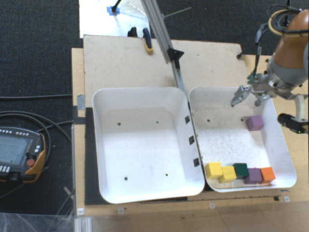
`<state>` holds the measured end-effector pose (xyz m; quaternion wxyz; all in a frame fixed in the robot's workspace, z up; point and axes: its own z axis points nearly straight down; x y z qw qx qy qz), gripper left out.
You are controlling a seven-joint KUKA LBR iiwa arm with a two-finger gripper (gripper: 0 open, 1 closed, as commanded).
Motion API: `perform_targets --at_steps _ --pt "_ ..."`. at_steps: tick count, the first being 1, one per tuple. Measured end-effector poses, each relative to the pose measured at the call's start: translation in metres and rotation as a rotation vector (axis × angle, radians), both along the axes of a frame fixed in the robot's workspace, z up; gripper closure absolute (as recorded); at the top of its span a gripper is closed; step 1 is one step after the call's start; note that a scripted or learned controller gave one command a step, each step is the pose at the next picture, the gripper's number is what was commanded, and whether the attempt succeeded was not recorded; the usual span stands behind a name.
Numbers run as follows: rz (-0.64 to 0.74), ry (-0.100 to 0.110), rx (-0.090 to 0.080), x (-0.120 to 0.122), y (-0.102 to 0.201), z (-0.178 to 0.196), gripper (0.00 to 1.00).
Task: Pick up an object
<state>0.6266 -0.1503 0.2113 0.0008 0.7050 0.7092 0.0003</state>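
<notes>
- gripper [249, 96] hangs over the far right part of the right bin [282, 149]; fingers [237, 97] spread apart, nothing between them
- landmark = right bin. It lies touching the left bin [104, 144] along their shared edge
- purple block [255, 123] lies alone in the right bin's far right area, near its right wall, just below and a little right of the gripper, apart from it
- row of blocks along the right bin's near wall, left to right: yellow block [214, 169], second yellow block [228, 174], dark green block [240, 169], second purple block [253, 175], orange block [267, 174]; each touching or just beside its neighbour
- the two yellow ones sit at the near left corner of the right bin; orange one at the near right end of the row
- arm: orange band [291, 45] above the wrist, over the right bin's far right corner, grey part above the gripper
- slanted metal pole [159, 25] runs from the top of the view down to the far left corner of the right bin
- teach pendant [19, 153] on the dark floor, well left of both bins, cable running off it
- blue-and-yellow tool [147, 39] lies on the bench board well beyond the bins
</notes>
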Motion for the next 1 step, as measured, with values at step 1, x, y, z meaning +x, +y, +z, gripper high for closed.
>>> perform_targets --at_steps 1 --pt "-0.005 -0.010 -0.004 -0.0144 -0.0347 0.1539 0.00"
